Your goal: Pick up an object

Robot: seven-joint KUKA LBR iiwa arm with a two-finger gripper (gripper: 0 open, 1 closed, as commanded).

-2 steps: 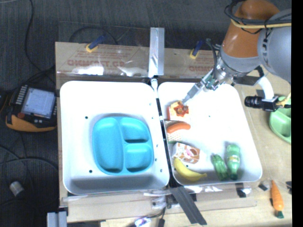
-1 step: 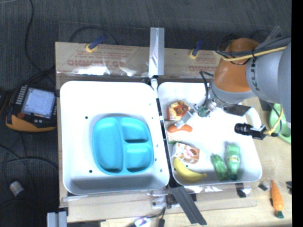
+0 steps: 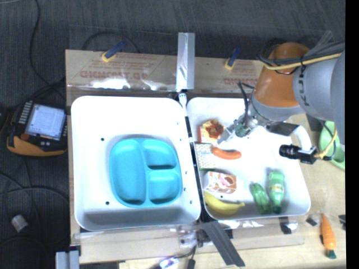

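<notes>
You've got the blue divided tray [image 3: 145,170] mid left bin [image 3: 90,116]. A handheld screen unit [image 3: 40,126] sits left of that bin, off the bench. 2 clips [image 3: 114,51] pin the cardboard [image 3: 134,74] behind the bin.

Glossy white plastic bins [image 3: 90,150], smooth blue plastic tray [image 3: 132,175], dark carpet [image 3: 56,15]

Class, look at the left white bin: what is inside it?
Inside the left bin lies one blue divided tray with three compartments, nothing visible in them. Whatever is under the tray is covered and cannot be seen.
</notes>
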